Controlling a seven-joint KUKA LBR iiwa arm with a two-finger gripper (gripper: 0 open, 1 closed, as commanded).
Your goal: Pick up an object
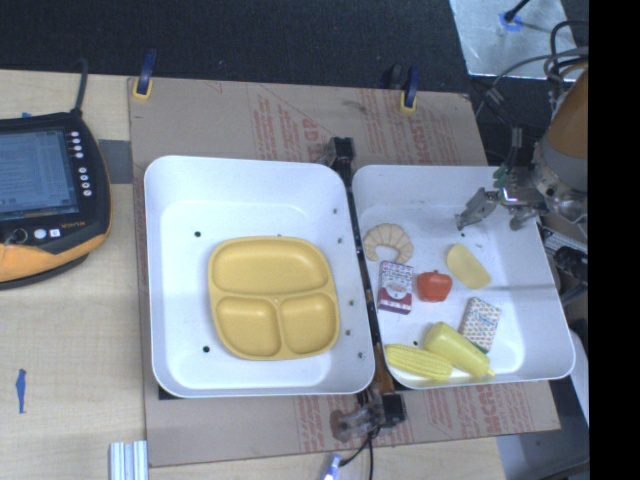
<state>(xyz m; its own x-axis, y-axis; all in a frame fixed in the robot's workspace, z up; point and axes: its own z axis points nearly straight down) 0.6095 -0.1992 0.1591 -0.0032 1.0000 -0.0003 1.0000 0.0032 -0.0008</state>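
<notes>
Jaws open above right bin (560, 363) — tomato (433, 286) below-left.

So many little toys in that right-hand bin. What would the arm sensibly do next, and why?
Probably come down toward the pale yellow piece. The gripper sits in the upper right of the right bin with nothing between its open jaws, and that piece lies nearest, just below it, slightly apart from the red tomato. The yellow tray sits in the other bin.
</notes>
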